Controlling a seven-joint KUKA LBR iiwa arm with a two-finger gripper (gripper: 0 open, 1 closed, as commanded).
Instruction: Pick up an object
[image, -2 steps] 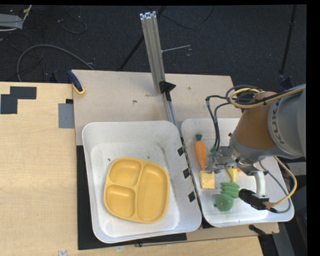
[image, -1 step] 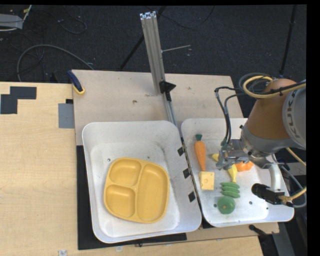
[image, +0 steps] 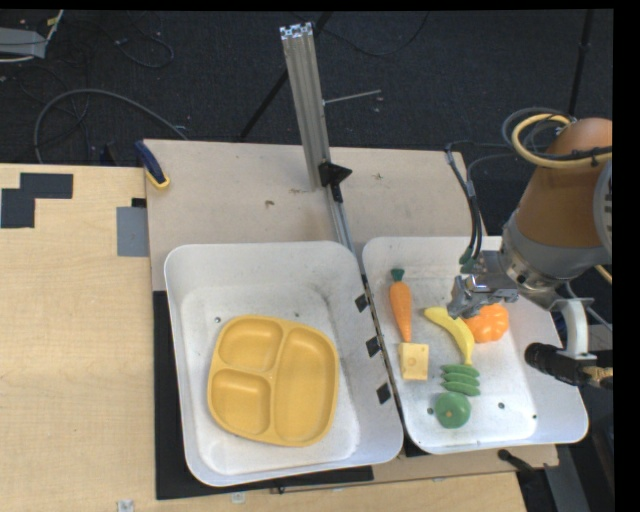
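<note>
The right bin (image: 520, 420) holds a toy carrot (image: 401, 308), a yellow banana (image: 453, 332), an orange fruit (image: 489, 323), a yellow cheese block (image: 414, 361), a green pea pod (image: 461, 377) and a green round fruit (image: 452, 410). My gripper (image: 470, 296) is low over the bin's middle, right above the banana's upper end and touching the left side of the orange fruit. Its fingers are dark and bunched together against these toys.
The left bin (image: 190, 280) holds a yellow divided plate (image: 272, 379). A metal post (image: 308, 100) rises behind the bins. The arm's grey and orange wrist (image: 565, 210) hangs over the right bin's far right corner. Cables lie on the dark floor.
</note>
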